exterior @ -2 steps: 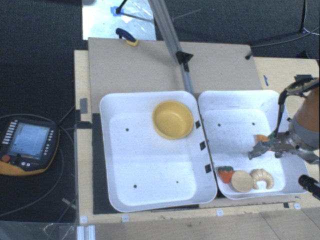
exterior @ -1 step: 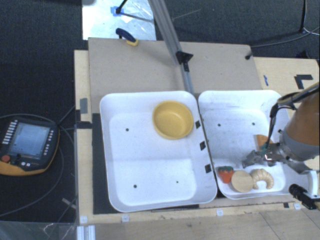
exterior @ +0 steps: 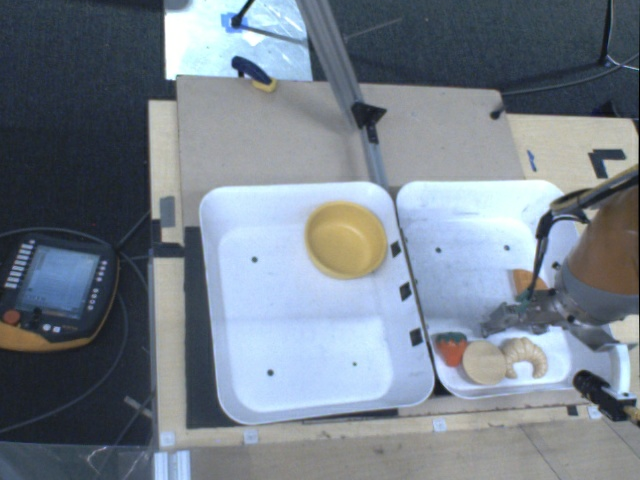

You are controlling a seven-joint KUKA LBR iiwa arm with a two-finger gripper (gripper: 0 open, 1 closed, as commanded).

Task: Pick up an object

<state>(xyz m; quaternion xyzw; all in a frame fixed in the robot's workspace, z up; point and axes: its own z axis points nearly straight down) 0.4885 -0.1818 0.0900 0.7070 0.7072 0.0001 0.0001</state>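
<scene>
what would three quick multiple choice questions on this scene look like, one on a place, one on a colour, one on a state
1. Where does the bowl sit?
A. in the left bin, near its top right corner
B. in the right bin
C. on the floor by the pendant

2. What colour is the bowl?
A. red
B. yellow
C. blue

3. How does the bowl stand?
A. tipped on its side
B. upside down
C. upright, its hollow facing up

Answers:
1. A, since the bowl lies within the left bin's wall, beside the divide from the right bin.
2. B, since its whole surface reads yellow against the white bin.
3. C, since the rim rings a visible inner hollow.

The gripper is over the right bin near the croissant-shaped piece and tan disc.
</scene>
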